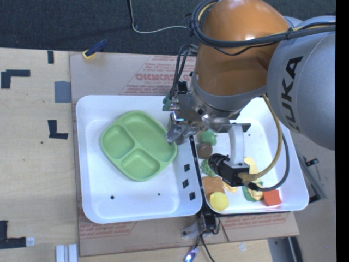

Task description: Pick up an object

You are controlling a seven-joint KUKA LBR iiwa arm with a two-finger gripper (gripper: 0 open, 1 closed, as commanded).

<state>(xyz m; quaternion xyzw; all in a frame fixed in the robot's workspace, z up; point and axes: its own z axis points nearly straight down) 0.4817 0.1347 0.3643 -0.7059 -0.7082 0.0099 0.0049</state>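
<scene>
My end effector (pixel 177 129) hangs mid-frame over the bins' shared edge, beside the plate (pixel 137 144); I cannot tell its state. I judge nothing lifted yet.

Matt green plastic tray (pixel 137 144) in a smooth, glossy white plastic bin (pixel 90 146); brown cardboard (pixel 103 75) beneath, on a pale wood desk (pixel 32 168). Arm's orange band (pixel 240 37) gleams.
</scene>
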